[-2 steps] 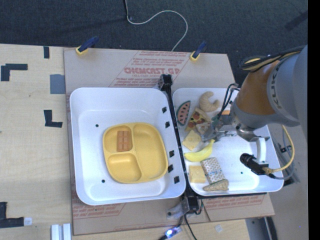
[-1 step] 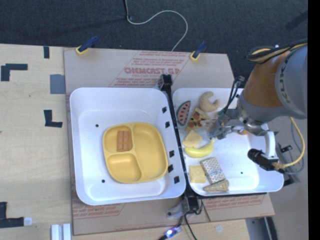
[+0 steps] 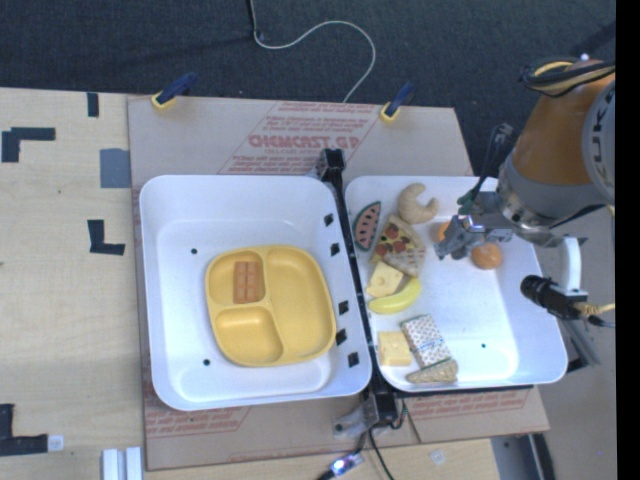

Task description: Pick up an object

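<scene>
The right bin (image 3: 520,353) holds several toy foods: a watermelon slice (image 3: 367,225), a beige croissant (image 3: 415,203), a pizza slice (image 3: 400,246), a cheese wedge (image 3: 385,280), a banana (image 3: 395,298), a yellow block (image 3: 394,348), a patterned packet (image 3: 426,338) and a bread slice (image 3: 433,373). My gripper (image 3: 456,239) hangs low over the upper middle of this bin, just right of the pizza slice. A small orange piece (image 3: 442,231) lies at its left tip, and an orange ball (image 3: 487,256) sits just to its right. Nothing can be seen held.
The left bin (image 3: 165,218) carries a yellow divided plate (image 3: 290,313) with a brown bar (image 3: 248,280) in its upper left section. A black divider (image 3: 340,238) runs between the bins. The arm's grey and orange body (image 3: 565,158) overhangs the right bin's far right corner.
</scene>
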{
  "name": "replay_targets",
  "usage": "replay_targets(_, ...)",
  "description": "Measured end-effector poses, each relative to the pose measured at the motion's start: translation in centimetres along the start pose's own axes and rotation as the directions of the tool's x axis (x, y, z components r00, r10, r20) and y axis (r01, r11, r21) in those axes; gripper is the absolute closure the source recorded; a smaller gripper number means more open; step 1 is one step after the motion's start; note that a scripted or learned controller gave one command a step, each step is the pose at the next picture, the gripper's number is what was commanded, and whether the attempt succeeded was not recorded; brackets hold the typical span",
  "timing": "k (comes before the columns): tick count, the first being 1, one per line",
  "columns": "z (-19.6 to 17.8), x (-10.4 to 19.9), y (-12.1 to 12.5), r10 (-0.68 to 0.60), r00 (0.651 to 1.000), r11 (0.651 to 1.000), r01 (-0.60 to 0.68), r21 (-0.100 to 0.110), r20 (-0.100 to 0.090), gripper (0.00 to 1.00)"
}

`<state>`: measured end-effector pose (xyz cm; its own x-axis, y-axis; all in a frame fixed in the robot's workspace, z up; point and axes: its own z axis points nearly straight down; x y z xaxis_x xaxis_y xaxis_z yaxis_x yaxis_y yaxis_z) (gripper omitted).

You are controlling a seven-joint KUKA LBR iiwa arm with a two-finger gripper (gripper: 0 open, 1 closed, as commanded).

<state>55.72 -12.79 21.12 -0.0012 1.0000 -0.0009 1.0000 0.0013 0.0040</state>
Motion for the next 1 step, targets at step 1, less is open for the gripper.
replay_targets(1,-1.37,0.06,0.05,0.0,1.0,1.0,0.0,0.004,-0.001,1.0)
